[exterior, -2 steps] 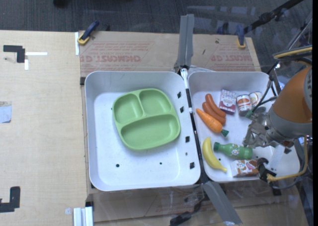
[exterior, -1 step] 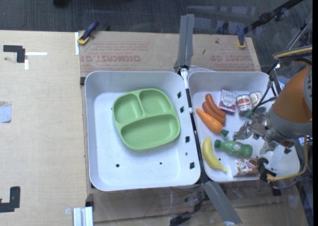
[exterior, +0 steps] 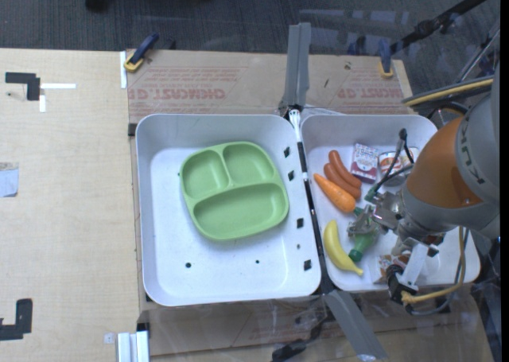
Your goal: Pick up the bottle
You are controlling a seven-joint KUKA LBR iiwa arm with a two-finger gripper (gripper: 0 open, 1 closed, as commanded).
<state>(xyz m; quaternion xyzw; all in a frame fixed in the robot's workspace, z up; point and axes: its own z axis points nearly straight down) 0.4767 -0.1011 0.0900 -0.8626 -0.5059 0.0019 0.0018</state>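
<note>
The bottle [exterior: 360, 239] is small and green with a dark cap. It lies in the right bin [exterior: 453, 273], between the banana [exterior: 340, 248] and the arm. The gripper [exterior: 375, 216] hangs from the grey arm with its orange band [exterior: 445, 173], low over the right bin. Its metal tip is right at the bottle's upper end. The arm's bulk hides the contact point, so I cannot say whether the bottle is held.
The right bin also holds a carrot [exterior: 335, 192], two red sausages [exterior: 342, 174], a red and white packet [exterior: 364, 160] and small items near the front right [exterior: 395, 263]. A green divided plate [exterior: 234, 190] lies in the left bin [exterior: 163, 273]. A ridge [exterior: 301, 185] separates the bins.
</note>
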